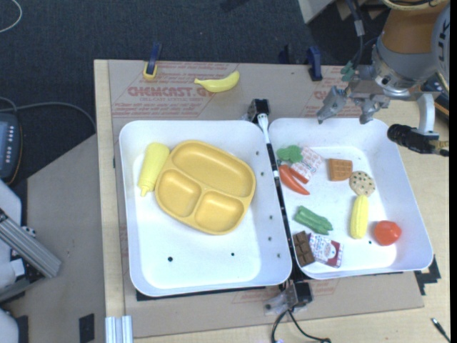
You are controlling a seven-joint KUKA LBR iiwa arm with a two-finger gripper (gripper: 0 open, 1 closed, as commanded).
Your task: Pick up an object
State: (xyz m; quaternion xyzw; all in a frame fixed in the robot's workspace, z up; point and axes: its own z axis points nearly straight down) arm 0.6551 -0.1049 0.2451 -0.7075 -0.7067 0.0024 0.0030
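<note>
Left bin (136, 191): yellow bottle (151, 167) lies along the left wall, touching the left rim of a yellow three-compartment tray (206, 186) that sits tilted in the upper half; bare white floor below the tray. A banana (218, 83) lies on the table (178, 91) above this bin, outside it. Right bin (410, 191) holds the pickable items, mostly loose and apart: green piece (289, 153) at upper left touching a white-and-red packet (309, 161); red-orange carrot-like piece (294, 179) just below; green pepper (313, 220) lower down; brown chocolate bar (302, 247) beside a red-and-white packet (326, 251) near the bottom rim. Middle: orange cracker (340, 169), cookie (362, 184) just beside it, corn cob (359, 216) upright below the cookie, red tomato (386, 232) near the right wall. Open floor lies along the top and the right wall. End effector (350, 111) hovers over the top rim of the right bin, above the items, fingers spread apart, nothing between them. Arm (410, 27) comes in from upper right, orange band showing, wrist pointing down.
</note>
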